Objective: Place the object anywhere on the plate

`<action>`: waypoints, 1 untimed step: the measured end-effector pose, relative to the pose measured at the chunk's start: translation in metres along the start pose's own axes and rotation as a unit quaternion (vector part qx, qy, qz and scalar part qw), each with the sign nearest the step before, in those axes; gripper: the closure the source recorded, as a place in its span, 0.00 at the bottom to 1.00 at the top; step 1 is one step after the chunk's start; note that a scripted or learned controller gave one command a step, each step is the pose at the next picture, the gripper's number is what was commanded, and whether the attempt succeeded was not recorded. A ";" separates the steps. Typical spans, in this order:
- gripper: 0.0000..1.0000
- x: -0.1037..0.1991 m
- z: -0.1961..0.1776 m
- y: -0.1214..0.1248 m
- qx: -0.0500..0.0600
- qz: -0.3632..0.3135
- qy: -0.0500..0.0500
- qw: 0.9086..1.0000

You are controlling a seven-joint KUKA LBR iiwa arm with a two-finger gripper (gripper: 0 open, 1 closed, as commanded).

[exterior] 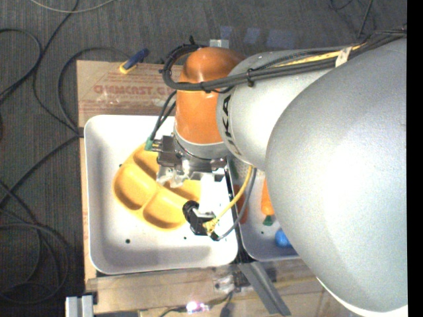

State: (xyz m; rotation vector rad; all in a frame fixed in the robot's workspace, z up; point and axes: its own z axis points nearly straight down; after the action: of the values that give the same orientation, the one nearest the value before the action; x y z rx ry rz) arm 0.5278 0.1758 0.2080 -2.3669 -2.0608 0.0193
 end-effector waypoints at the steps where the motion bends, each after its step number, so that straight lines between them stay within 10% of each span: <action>1: 1.00 0.020 -0.020 -0.032 -0.004 -0.035 0.001 0.999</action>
State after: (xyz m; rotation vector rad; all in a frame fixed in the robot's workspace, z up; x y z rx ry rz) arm 0.4994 0.2003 0.2281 -2.2963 -2.1442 0.0090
